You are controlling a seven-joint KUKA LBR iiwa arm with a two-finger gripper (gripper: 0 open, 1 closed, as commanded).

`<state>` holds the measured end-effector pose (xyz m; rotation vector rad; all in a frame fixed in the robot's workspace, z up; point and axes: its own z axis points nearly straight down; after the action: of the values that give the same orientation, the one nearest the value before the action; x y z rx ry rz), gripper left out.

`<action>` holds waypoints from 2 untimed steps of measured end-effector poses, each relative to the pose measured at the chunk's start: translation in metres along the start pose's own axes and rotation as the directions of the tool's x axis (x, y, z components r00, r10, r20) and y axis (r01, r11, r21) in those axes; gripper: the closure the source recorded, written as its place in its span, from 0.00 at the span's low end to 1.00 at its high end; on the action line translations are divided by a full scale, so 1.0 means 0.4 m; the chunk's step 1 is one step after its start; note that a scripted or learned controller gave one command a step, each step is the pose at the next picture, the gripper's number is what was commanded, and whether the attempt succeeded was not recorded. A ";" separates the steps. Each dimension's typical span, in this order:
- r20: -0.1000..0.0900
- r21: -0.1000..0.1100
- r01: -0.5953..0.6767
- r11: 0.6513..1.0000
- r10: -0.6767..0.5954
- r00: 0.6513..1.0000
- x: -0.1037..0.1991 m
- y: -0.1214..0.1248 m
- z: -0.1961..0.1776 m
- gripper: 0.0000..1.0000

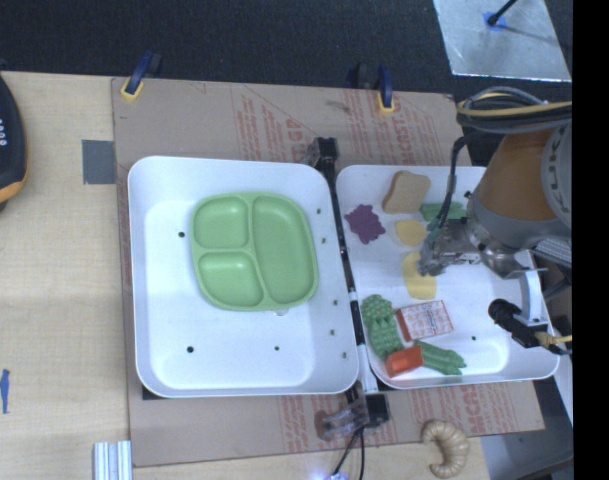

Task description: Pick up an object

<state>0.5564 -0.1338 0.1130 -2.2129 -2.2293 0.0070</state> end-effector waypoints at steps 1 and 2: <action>0.000 0.001 0.001 1.000 -0.001 1.000 0.000 0.000 0.001 0.00; 0.001 0.000 0.001 1.000 -0.001 1.000 -0.002 0.000 -0.025 1.00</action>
<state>0.5565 -0.1347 0.1231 -2.2124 -2.2316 0.0082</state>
